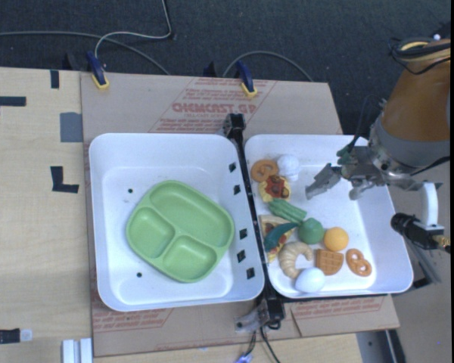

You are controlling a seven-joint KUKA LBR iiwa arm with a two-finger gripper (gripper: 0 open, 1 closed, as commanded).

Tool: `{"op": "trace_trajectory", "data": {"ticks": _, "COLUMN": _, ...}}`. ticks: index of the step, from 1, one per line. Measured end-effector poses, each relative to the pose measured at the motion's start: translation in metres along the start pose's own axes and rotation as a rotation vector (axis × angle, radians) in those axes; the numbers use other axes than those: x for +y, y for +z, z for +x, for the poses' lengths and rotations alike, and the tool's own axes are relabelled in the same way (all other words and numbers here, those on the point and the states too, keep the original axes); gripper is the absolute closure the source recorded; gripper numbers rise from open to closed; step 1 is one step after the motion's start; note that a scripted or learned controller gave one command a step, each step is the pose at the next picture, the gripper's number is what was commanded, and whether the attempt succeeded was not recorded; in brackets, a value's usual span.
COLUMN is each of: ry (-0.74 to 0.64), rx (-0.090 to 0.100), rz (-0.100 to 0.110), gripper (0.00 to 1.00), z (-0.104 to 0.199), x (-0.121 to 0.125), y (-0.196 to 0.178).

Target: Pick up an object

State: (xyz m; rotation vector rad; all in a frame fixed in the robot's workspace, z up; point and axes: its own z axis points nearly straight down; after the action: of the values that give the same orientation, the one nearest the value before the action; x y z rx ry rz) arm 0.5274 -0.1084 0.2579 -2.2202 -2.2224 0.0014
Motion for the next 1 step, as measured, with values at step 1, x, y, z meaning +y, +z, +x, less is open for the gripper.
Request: {"op": "trace_trajectory", "data": {"ticks": 1, "ry": -0.001, "rx": 0.001, "rz": 0.003, "gripper": 0.00, "z": 0.0369, "x": 0.0203, "y": 0.0743}}
